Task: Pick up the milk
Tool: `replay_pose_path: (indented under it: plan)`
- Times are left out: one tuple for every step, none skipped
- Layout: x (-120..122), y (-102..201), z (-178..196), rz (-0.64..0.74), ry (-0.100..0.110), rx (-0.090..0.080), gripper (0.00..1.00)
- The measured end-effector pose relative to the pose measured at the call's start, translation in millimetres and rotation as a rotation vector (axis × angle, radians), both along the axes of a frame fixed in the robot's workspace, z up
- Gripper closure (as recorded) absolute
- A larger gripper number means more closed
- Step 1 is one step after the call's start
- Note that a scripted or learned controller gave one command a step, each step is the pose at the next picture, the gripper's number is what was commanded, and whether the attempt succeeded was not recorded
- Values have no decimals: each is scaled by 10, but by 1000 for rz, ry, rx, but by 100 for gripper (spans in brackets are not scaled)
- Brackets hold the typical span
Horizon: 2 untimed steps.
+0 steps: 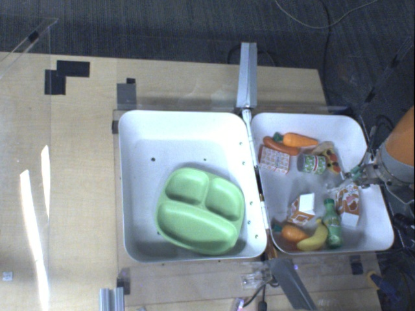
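The right bin [373, 238] holds two small cartons. One, white on top with orange sides [303, 207], lies near the bin's middle and looks like the milk. The other, white with red print [350, 203], lies by the bin's right wall. My gripper [360, 173] reaches in over the right rim, just above the red-printed carton and to the right of a crinkled snack bag [332, 155]. It is well to the right of the white-topped carton. Nothing shows as held in it. The arm's orange band [401, 141] is at the right edge.
Also in the right bin are a carrot [299, 139], a red and white box [274, 159], a green-labelled can [313, 164], a green bottle [332, 224], a banana [314, 238] and an orange piece [292, 232]. The left bin [136, 173] holds a green divided tray [201, 209].
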<state>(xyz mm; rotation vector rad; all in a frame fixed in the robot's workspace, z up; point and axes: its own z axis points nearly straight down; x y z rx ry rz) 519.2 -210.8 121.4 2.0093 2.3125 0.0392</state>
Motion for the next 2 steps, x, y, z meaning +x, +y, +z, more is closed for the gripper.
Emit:
replay_pose_path:
  plan:
    - [-132, 55, -277, 28, 51, 24, 0]
    - [-176, 51, 146, 65, 70, 28, 0]
